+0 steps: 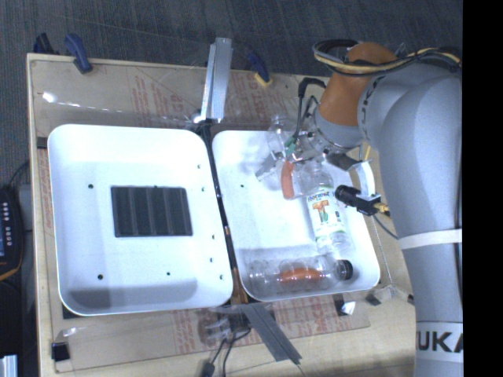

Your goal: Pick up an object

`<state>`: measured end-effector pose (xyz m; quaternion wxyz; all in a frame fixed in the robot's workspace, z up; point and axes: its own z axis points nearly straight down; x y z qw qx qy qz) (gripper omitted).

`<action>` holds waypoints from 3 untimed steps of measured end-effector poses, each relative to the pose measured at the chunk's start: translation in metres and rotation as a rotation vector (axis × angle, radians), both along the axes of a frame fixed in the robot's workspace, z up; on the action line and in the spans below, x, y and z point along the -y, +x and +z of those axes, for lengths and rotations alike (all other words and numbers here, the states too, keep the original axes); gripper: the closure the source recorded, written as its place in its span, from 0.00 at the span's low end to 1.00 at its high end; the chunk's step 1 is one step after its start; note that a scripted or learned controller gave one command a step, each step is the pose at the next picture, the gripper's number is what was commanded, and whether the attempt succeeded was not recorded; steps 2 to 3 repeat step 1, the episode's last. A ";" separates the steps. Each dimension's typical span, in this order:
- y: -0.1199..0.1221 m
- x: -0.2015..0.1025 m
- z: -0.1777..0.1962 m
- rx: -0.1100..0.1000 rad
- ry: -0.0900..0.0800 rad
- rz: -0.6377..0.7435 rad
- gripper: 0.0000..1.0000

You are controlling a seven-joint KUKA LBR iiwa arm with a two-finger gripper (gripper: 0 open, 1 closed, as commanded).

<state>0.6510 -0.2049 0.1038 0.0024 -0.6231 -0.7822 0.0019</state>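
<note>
The right bin (236,210) holds several items. A clear bottle with a white and green label (325,214) lies along its right side. Another clear bottle (295,273) with something orange inside lies across the near end. A small orange piece (288,179) sits in the far part, with a clear plastic item (273,144) just beyond it. My gripper (294,151) is low over the bin's far end, right above the orange piece and beside the clear item. Its tip is partly hidden by the wrist and the see-through clutter.
The left bin (78,163) holds a dark ribbed rectangular block (151,210). A metal bar (216,81) rises at the far seam between the bins. Blue clamps (77,52) grip the bench's far edge. The arm's grey body (416,155) covers the bench's right side.
</note>
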 end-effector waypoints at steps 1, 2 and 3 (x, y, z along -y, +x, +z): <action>0.006 -0.023 0.092 0.004 0.000 0.096 1.00; 0.006 -0.023 0.092 0.004 0.000 0.096 1.00; 0.006 -0.023 0.092 0.004 0.000 0.096 1.00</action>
